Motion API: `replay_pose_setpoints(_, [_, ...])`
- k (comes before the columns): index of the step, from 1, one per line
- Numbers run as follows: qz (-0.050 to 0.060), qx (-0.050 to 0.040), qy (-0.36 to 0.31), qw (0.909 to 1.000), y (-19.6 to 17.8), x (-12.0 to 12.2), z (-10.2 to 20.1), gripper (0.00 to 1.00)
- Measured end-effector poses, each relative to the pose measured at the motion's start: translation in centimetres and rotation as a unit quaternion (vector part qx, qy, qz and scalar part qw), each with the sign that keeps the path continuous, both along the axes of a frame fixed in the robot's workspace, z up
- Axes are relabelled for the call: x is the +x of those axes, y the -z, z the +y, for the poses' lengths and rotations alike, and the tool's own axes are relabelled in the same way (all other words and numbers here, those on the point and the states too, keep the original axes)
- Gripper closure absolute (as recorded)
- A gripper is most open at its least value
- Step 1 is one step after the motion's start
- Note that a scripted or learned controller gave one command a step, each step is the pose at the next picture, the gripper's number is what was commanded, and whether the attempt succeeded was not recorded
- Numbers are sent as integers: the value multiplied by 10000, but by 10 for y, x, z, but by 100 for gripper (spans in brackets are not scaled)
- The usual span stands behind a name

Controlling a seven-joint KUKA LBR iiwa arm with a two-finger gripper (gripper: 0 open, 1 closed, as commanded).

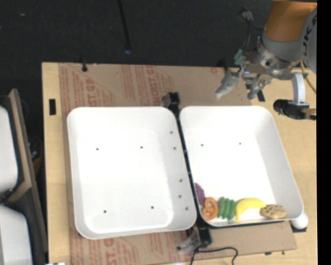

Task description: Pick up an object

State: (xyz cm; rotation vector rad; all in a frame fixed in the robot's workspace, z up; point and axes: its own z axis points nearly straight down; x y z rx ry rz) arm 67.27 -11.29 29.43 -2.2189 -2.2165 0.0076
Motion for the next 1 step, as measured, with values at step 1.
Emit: replay_pose_setpoints(1, [-41, -2, -3, 10000, -5, 1, 0, 0])
